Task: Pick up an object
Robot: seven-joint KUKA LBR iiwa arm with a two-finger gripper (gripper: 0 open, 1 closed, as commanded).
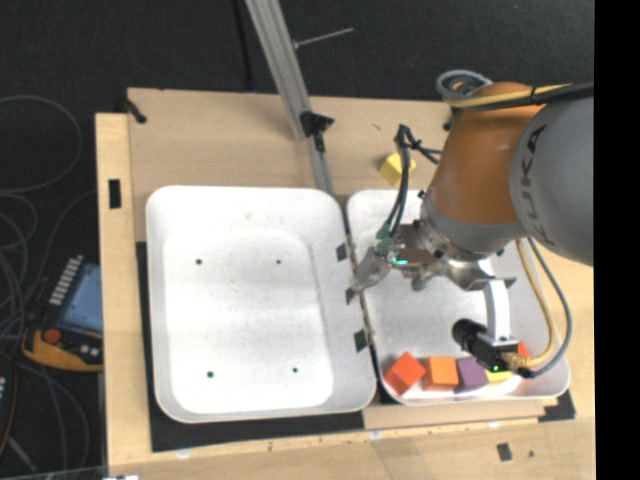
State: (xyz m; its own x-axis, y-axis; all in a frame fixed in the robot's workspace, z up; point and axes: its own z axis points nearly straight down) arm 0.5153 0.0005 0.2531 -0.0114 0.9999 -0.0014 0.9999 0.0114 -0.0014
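The end effector (380, 263) hung over the left edge of the right bin (425, 313), close to the seam between the two bins. Under the bulky wrist it could not be told whether it was apart or together. Three matte, boxy blocks sat in a row along that bin's near wall, well apart from the end effector: a red-orange block (406, 370) leftmost, an orange block (441, 371) beside it, then a purple block (470, 372). The left bin (250, 288), smooth, white and round-cornered, lay alongside on the flat tan surface (220, 138).
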